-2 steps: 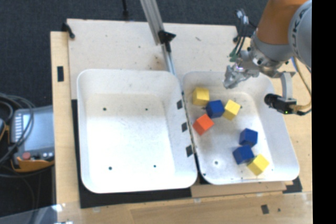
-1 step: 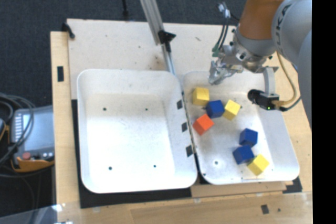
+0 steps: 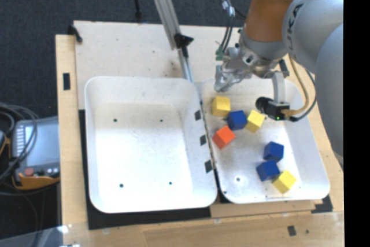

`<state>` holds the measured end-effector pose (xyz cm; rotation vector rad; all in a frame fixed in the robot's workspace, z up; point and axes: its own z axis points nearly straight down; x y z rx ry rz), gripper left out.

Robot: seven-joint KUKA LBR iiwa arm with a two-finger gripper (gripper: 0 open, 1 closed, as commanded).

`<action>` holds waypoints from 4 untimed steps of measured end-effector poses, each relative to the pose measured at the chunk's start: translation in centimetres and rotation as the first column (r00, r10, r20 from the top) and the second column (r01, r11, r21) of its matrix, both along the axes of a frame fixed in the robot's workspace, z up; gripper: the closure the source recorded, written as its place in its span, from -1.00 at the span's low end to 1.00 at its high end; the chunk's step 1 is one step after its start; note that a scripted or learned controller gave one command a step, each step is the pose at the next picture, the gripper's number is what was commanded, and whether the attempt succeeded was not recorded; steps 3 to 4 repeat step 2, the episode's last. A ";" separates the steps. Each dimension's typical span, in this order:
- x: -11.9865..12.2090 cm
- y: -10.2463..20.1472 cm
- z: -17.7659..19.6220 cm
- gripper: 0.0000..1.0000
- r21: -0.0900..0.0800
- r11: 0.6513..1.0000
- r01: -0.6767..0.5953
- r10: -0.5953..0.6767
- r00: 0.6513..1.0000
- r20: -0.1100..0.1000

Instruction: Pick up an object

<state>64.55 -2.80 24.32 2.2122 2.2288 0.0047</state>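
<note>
A view from above, at a slant, shows a wooden bench (image 3: 139,46) bearing two shallow white bins side by side. The left bin (image 3: 98,124) holds no blocks. The right bin (image 3: 306,147) holds seven small blocks. Near its upper left sit a yellow block (image 3: 220,106), a blue block (image 3: 236,120), a second yellow block (image 3: 255,121) and an orange block (image 3: 224,136), close together, some touching. Lower down, apart from these, lie two more blue blocks (image 3: 273,151) and a third yellow block (image 3: 284,181).

A grey robot arm (image 3: 315,14) with an orange band reaches in from the right. Its gripper (image 3: 224,85) hangs just above the first yellow block, seemingly lined up to pick it. Whether the gripper is apart or together cannot be told, and nothing is seen held in it.
</note>
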 end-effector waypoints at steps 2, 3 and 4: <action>-0.2 11.2 -0.2 1.00 0.000 1.000 0.000 0.000 1.000 -0.001; -0.2 11.2 -0.2 1.00 0.000 1.000 0.000 0.000 1.000 -0.001; -0.2 11.2 -0.2 1.00 0.000 1.000 0.000 0.000 1.000 -0.001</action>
